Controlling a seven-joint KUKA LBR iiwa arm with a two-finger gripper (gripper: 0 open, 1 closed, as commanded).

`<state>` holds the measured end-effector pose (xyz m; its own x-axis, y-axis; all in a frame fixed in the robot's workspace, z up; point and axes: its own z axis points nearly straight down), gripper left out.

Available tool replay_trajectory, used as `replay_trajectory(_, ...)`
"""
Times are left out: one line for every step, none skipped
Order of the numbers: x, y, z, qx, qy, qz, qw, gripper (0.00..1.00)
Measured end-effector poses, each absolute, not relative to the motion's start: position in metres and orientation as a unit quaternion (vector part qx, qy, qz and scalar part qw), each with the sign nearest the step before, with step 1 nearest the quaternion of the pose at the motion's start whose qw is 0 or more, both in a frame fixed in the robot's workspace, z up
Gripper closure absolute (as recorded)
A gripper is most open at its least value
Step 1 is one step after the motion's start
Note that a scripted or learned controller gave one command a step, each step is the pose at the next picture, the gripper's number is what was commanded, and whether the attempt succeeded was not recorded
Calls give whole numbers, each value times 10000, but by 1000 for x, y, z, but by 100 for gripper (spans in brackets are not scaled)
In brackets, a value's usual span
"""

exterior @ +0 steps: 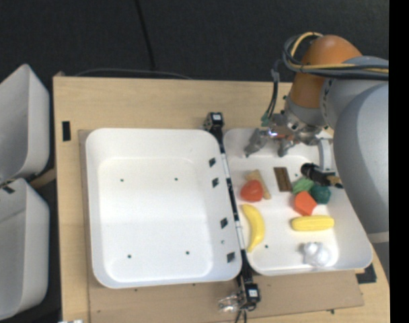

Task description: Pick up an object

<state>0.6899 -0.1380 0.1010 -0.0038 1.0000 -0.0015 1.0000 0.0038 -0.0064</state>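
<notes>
The claw (266, 145) hangs wide and empty over the right bin's (346, 258) far end; descending here, it risks closing on bare floor, missing the strawberry (253, 191).

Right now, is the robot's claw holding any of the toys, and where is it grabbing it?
No. The claw hangs open over the far end of the right white bin, with nothing between its fingers.

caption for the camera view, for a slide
Arm's open pincer hovers at the far end of the right bin, above a banana, corn and other toys.
</notes>
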Motion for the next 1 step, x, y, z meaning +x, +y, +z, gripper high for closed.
replay_trajectory(688,-117,124,-7080,-7062,12,-6,0)
